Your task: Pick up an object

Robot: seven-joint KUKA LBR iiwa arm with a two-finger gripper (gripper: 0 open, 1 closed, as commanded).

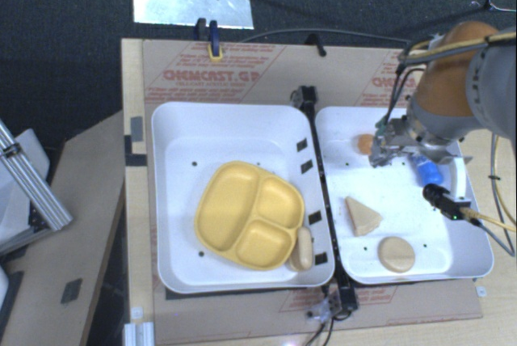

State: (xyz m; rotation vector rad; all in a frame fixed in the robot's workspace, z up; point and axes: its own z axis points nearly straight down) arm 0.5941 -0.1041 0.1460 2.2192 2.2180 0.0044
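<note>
Tool (pixel 386 152) and wrist hang low over the far part of the right-hand bin (pixel 355 276), with the grey arm (pixel 477 86) and its orange band (pixel 454 73) reaching in behind it. Whether the tool is open or closed cannot be told from this slant, since its tip is a dark blur against the white floor. Just beside the tool, on the side away from the arm, a small orange object (pixel 365 144) lies on the bin floor, perhaps touching the tool, though the view is too poor to be sure. On the arm's side of the tool, close under the wrist, sits a blue object (pixel 426 171), partly hidden. Nearer the camera than the tool lies a pale wedge-shaped piece (pixel 362 216), and nearer still a round tan disc (pixel 397 254); both are apart from the tool and from each other. Well away from the tool, across the dividing wall, the left-hand bin (pixel 182 150) holds a yellow divided tray (pixel 246 215) with a small beige oblong piece (pixel 303 248) touching its near corner. Both bins rest on the counter (pixel 266 73).
</note>
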